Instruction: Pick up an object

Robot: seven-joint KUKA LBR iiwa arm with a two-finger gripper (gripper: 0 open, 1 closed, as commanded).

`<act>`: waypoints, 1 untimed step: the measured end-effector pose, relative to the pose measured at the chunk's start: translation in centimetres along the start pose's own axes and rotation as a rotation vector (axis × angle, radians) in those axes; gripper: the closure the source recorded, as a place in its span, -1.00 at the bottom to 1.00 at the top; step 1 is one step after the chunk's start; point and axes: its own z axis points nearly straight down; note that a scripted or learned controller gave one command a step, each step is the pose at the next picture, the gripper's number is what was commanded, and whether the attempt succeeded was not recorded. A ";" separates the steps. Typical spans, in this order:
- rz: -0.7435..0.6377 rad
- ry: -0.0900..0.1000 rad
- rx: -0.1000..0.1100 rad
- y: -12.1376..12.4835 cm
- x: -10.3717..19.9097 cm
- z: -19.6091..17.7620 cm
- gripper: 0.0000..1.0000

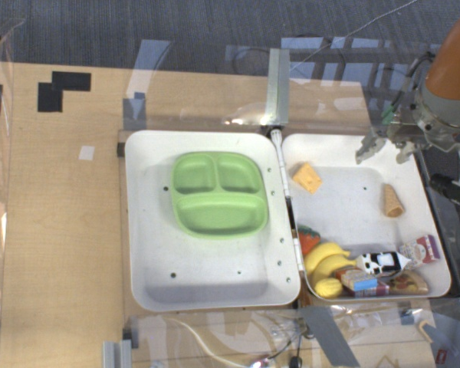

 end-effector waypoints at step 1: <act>-0.110 0.000 -0.004 -6.0 2.7 -9.5 -1.00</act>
